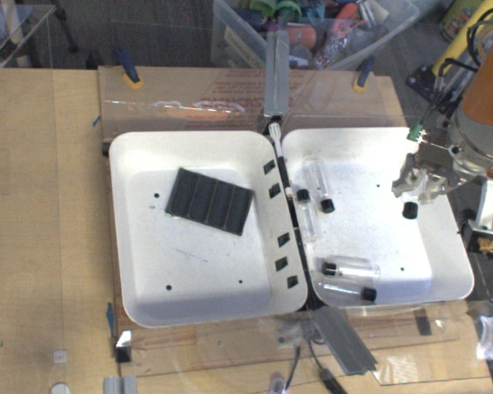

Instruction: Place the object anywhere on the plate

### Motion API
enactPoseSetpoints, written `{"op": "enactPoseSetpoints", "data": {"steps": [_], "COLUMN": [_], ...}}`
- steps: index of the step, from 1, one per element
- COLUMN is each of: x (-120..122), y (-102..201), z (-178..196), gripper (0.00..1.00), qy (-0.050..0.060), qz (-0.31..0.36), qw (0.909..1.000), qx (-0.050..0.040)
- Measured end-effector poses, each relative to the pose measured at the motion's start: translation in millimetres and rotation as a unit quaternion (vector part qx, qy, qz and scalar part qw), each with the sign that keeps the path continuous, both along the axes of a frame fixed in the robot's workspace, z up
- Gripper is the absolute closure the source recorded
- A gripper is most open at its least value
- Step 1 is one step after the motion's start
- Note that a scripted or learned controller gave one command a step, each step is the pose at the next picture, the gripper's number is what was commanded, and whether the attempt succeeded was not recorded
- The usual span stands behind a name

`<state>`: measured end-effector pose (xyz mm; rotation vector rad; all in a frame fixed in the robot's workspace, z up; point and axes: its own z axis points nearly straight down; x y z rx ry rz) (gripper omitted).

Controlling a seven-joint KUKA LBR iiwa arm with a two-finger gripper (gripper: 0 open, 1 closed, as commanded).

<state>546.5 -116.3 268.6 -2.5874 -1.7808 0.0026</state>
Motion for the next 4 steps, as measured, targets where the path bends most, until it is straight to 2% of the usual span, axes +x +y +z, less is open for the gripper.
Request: {"op": "enactPoseSetpoints", "data": {"steps": [1, 2, 3, 4], "x": [0, 1, 1, 1], "y": [0, 1, 1, 1], "z": [0, 10, 9, 19], "gripper": [0.0, 1.0, 0.0, 1.0], "qy": [0.0, 0.0, 0.001, 0.001], "qz": [0.0, 0.002, 0.002, 0.003], "qw": [1.0, 1.0, 1.0, 1.0], "qx": [0.0, -0.0005, -0.0005, -0.001]}}
